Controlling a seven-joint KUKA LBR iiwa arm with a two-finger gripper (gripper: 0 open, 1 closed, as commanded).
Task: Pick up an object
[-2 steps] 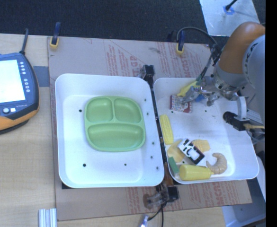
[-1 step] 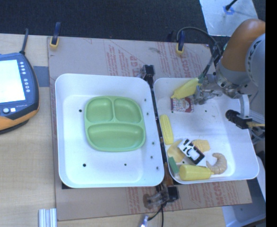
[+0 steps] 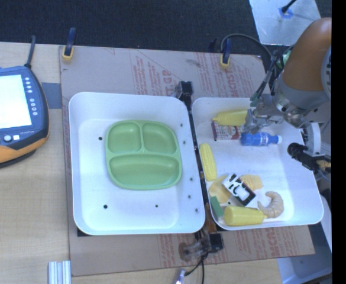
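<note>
gripper (image 3: 256, 123): low in right bin (image 3: 297, 176), fingers' state unreadable | blue bottle (image 3: 259, 139): just beside, partly hidden

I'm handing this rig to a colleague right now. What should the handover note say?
Gripper: low over the back of the right bin, beside the blue bottle. I can't say that it holds anything.

Right bin: blue bottle, a yellow packet and a small red-and-white box at the back; a corn cob by the left wall; a black-and-white block, a shrimp and a yellow cylinder at the front.

Left bin: green divided plate.

Done: arm has reached the things. Left: grasp one and lift it.
</note>
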